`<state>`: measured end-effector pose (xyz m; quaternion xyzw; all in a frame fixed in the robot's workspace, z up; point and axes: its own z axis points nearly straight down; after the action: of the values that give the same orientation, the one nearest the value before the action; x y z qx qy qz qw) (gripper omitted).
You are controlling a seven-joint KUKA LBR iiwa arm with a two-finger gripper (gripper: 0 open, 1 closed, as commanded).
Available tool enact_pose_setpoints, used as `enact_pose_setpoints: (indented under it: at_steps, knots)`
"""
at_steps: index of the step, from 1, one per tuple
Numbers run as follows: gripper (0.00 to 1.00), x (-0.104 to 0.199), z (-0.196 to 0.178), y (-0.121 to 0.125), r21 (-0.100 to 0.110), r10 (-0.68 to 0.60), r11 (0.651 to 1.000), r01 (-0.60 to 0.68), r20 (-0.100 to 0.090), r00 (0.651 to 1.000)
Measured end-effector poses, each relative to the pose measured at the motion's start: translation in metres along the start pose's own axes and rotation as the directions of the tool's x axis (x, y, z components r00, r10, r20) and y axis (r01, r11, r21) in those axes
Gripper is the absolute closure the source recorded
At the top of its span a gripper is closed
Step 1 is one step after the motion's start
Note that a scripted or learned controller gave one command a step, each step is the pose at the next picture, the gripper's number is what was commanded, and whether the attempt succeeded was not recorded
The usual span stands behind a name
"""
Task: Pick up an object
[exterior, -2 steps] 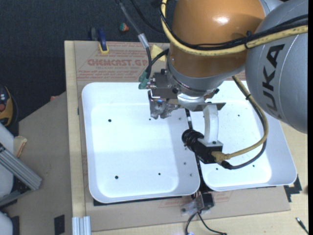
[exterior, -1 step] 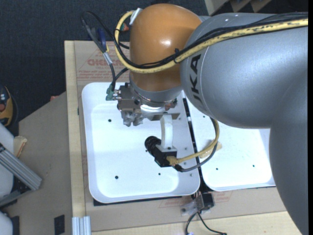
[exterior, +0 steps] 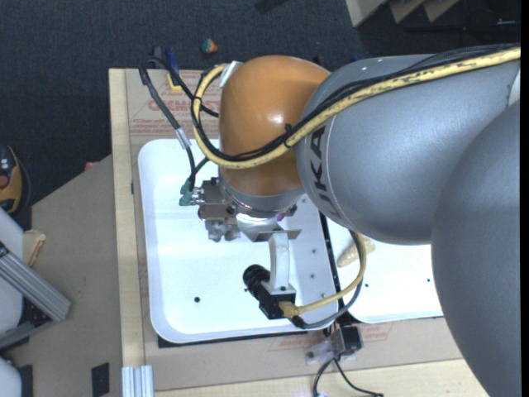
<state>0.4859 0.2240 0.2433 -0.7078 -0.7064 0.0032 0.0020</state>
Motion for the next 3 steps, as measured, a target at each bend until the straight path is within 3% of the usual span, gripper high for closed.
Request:
enact_pose_setpoints:
  at_steps: [1, 2, 3]
  knots:
    - [1.0, -0.067, -0.12, -0.007, -0.019, 0.004, 1.0, -0.005, -0.005, 1.0]
    - [1.0, 0.003, -0.03, -0.008, -0.001, -0.007, 1.0, 0.007, -0.001, 1.0]
    - [1.0, 0.001, -0.023, 0.027, -0.01, -0.001, 1.0, 0.001, -0.002, 1.0]
